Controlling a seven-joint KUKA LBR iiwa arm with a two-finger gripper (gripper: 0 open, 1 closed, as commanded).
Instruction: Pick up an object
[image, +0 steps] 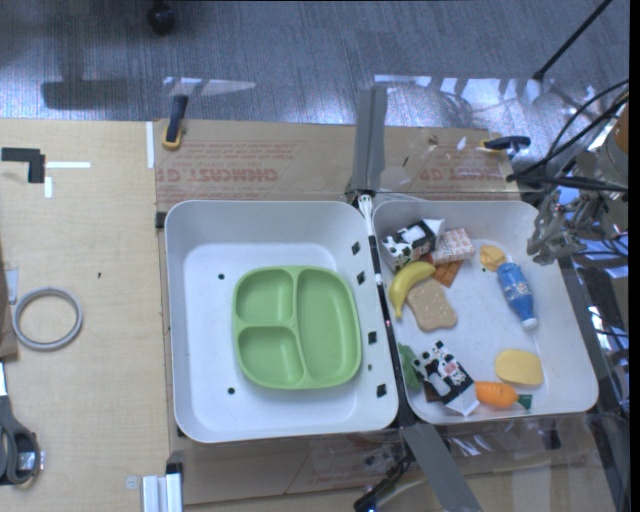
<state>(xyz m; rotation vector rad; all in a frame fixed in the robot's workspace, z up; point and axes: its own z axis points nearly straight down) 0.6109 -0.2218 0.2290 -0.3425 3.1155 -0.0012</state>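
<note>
The right bin holds several toy foods. A banana lies against a slice of bread near the bin's left wall. Behind them are a cow-patterned carton and a pink wafer. A blue bottle lies toward the right. A yellow piece, a carrot and a second cow-patterned carton sit along the front. My gripper hangs over the bin's back right rim, apart from every object, with the bottle nearest to it.
The left bin holds a green divided plate. A grey tape roll and scissors lie on the wooden bench at the far left. Cardboard lies behind both bins. Cables hang at the right.
</note>
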